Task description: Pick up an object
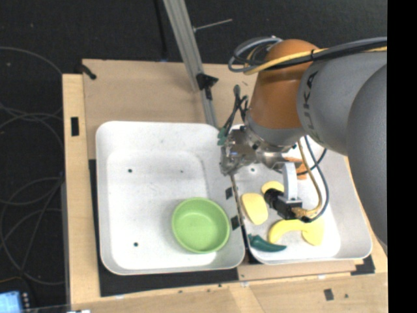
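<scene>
Objects to choose from lay nearest me in the bin (352, 240) under the arm: a curved yellow piece (287, 229), a dark green piece (264, 243) just beside it at the near rim, and a rounded yellow piece (254, 208) a little farther in. Level with these, the neighbouring bin (150, 175) held a green bowl (200, 224), upright near its front corner. Beyond them the claw (229, 156) hung low over the strip where the two bins met, close to the rounded yellow piece but apart from it. I could not tell from where I stood whether it was wide or narrow, and I saw nothing in it. So the pick looked not yet made, with the closing and the lift left to do. Behind, the grey arm (326, 96) bulked over the bare surface (130, 90).
</scene>
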### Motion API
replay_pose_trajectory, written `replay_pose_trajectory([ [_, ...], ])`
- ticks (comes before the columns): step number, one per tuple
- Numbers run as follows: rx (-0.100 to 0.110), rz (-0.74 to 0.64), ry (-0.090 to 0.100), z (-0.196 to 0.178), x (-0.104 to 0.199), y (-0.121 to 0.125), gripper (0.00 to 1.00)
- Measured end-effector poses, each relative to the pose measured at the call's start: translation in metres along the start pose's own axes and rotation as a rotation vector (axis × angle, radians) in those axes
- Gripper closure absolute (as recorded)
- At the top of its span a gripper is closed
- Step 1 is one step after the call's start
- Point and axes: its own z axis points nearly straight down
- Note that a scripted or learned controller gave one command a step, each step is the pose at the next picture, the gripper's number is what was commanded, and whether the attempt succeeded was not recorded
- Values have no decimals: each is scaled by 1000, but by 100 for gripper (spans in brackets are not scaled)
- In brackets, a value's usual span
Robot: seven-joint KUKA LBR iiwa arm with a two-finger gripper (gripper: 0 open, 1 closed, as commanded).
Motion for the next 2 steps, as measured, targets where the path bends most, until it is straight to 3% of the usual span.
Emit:
replay_pose_trajectory([
  [1,1,-4,1,-3,41,-19,100],
  [2,1,1,1,-3,39,-18,0],
])
